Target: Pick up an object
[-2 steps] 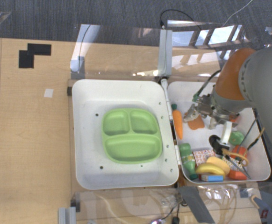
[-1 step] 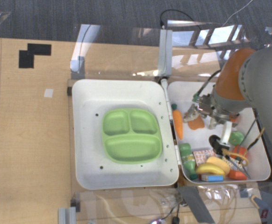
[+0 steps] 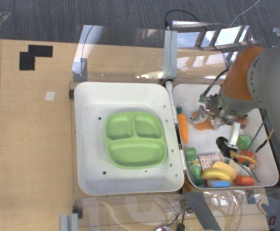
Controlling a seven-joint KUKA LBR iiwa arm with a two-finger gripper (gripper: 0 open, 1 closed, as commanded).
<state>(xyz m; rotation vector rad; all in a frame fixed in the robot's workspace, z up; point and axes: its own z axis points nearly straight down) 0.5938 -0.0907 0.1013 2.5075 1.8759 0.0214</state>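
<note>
- The wooden worktop (image 3: 34, 143) is carrying two shallow white bins side by side, the left bin (image 3: 82, 177) and the right bin (image 3: 188, 93).
- Nearest the camera, in the near corner of the right bin, a yellow banana (image 3: 218, 171) is lying in a tight pile, with a small blue piece (image 3: 217, 183) just in front of it and a red-orange piece (image 3: 245, 180) beside it.
- A patterned box (image 3: 209, 160) is sitting just behind the banana, and two green pieces (image 3: 192, 160) are lying against the bin's left wall.
- In the left bin, a green divided plate (image 3: 135, 139) is lying flat near the middle.
- Further back in the right bin, a carrot (image 3: 183, 128) is lying along the left wall, pointing away from the camera.
- An orange piece (image 3: 202, 124) is lying near the carrot, towards the middle of the bin.
- The hand (image 3: 211, 110) is hanging over the right bin, directly above and just beside the orange piece; cannot tell whether the hand is released or clenched, or whether it is touching the piece.
- The grey arm (image 3: 270, 81) is reaching in from the right, its orange band (image 3: 238, 76) showing above the wrist.
- A black stepped mark (image 3: 34, 56) is showing on the far left of the worktop.
- Grey carpet (image 3: 106, 4) is lying beyond the far edge.
</note>
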